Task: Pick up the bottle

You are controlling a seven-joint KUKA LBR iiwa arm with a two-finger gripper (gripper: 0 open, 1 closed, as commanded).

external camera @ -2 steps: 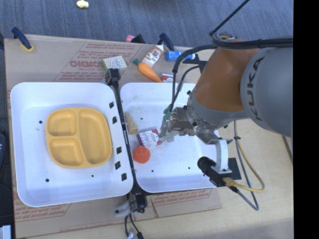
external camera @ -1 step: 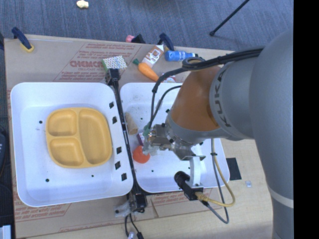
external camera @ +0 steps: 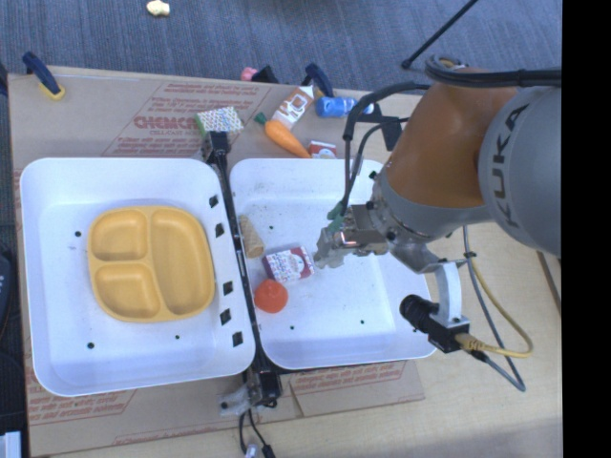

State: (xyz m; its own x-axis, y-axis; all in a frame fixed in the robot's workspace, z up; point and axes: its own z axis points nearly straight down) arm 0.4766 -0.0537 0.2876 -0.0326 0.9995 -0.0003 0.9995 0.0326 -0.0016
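- Bottle, the small white plastic one with a red label (external camera: 289,265), lies on its side mid-frame in the right white bin (external camera: 382,342), an orange round cap (external camera: 271,297) just below it
- My gripper (external camera: 331,248) hovers just right of it; whether I'm spread or pinched, I cannot tell
- Approach step, I judge; next I must shift left, descend, then close
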